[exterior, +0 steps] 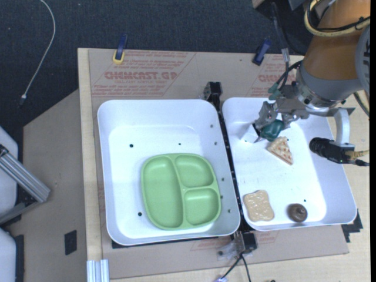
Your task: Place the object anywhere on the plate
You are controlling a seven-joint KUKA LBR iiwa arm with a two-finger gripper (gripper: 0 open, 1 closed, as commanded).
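Note:
A green plate (pixel 180 190) with three compartments lies in the left bin (pixel 117 128). In the right bin (pixel 329 181) are a tan wedge-shaped piece like a pizza slice (pixel 281 150), a beige bread-like slice (pixel 258 205) and a small brown doughnut (pixel 298 212). My gripper (pixel 268 128) hangs low over the upper part of the right bin, just up and left of the wedge piece's top end. Its dark and teal tip sits close to that piece; I cannot tell whether they touch. Nothing lies on the plate.
The bins' shared wall (pixel 226 157) runs between the gripper and the plate. The arm's orange-banded wrist (pixel 338 34) looms over the right bin's far right corner. A black cable part (pixel 329 150) sticks over that bin's right rim. Clamps stand at the board's back edge.

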